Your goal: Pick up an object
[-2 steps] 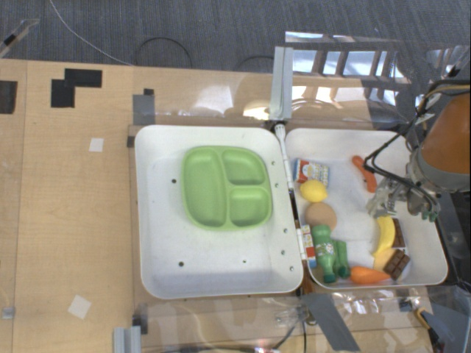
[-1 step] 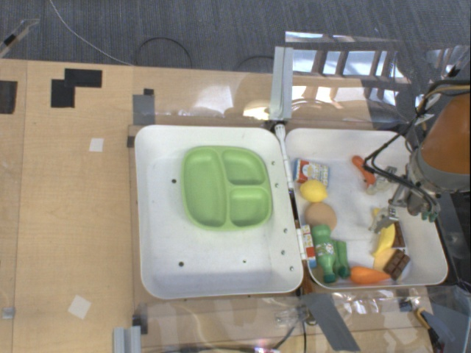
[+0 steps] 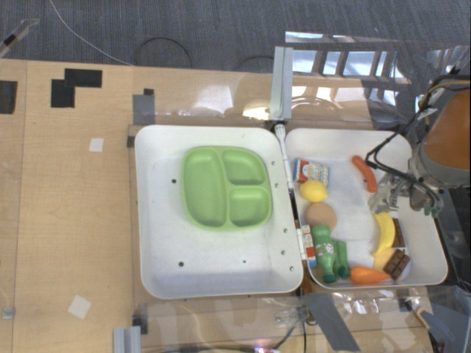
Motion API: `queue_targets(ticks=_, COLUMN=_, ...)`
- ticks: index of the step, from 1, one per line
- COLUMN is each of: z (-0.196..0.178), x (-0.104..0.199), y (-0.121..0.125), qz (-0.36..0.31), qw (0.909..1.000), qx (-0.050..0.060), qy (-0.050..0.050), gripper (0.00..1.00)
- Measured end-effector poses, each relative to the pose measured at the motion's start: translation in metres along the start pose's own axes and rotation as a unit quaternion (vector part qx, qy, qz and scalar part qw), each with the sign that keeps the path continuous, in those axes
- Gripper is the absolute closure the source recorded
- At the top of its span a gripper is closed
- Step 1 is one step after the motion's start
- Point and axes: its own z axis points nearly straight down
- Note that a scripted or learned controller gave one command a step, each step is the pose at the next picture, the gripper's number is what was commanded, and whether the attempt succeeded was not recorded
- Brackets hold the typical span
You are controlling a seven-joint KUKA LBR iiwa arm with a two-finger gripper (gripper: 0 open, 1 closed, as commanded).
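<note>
The banana lies in the right bin, just below the gripper, which hovers beside the red sausage. Whether it is clenched or released cannot be told. A green plate sits in the left bin.

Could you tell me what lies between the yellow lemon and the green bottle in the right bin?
In the camera view, a brown potato-like ball sits between the lemon above it and the green bottle below it.
</note>
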Motion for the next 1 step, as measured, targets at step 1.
queue_targets(ticks=1, z=0.0004, x=0.0002, y=0.0002, qz=0.0, qw=1.0, qx=0.0, qy=0.0, gripper=0.0)
